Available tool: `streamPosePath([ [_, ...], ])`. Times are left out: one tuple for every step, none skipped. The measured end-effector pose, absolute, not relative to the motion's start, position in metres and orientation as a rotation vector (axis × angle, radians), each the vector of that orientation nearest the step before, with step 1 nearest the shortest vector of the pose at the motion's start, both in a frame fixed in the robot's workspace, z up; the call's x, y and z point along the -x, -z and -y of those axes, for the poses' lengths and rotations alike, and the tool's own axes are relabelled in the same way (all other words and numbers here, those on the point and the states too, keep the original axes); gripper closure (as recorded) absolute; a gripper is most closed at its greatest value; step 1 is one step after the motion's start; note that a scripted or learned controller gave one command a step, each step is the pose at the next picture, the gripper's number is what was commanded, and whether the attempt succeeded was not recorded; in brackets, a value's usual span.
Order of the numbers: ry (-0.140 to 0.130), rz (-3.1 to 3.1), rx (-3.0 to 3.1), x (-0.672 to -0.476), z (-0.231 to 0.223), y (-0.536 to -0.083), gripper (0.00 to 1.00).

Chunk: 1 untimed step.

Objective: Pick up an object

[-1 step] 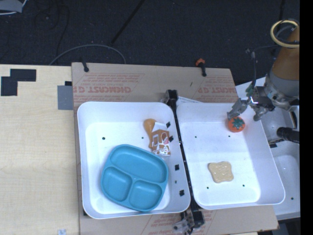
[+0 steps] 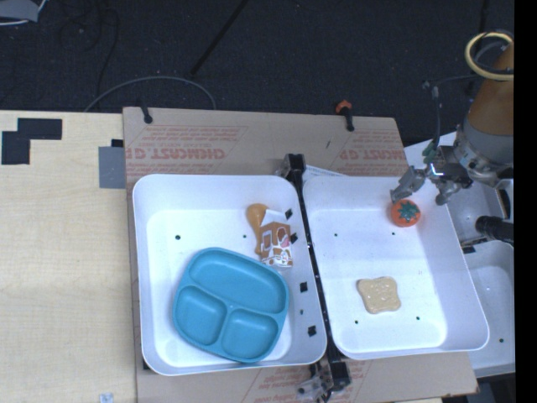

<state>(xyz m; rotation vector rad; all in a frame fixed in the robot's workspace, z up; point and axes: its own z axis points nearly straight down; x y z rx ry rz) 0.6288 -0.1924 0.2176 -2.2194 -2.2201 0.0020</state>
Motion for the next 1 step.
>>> streamPosePath([
  [-0.006,2.220,2.215,-0.6364,0.1946,-0.1688,0.00],
])
